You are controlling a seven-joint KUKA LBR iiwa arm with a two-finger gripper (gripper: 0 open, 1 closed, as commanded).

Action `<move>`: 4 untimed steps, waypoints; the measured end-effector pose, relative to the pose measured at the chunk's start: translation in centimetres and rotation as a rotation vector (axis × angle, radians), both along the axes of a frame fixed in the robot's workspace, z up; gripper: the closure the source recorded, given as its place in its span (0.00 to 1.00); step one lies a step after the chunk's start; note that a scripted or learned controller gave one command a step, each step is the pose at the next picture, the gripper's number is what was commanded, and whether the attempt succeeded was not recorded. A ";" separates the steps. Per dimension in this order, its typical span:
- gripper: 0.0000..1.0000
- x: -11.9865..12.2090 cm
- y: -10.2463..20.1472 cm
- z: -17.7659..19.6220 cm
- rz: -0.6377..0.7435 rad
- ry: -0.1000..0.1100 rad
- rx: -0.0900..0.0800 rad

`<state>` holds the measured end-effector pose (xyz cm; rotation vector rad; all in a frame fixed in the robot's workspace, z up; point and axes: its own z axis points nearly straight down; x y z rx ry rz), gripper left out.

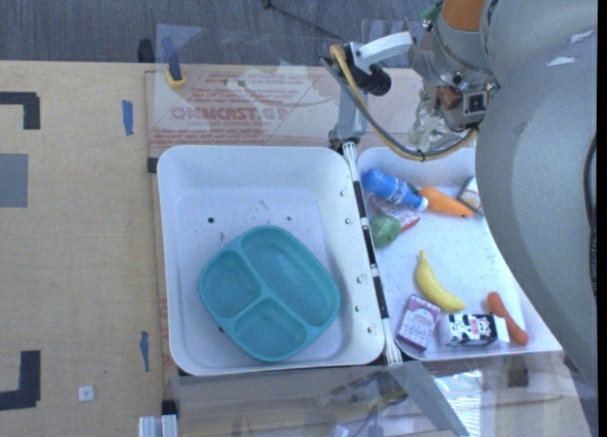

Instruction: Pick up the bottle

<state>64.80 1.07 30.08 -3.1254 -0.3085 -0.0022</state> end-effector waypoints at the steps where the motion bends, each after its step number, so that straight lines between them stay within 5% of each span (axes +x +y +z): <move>1: 1.00 -3.4 3.9 4.0 0.394 0.005 0.000; 2: 1.00 -4.0 -3.8 3.1 0.001 0.002 0.000; 4: 1.00 -3.9 -4.0 5.0 -0.004 0.002 0.003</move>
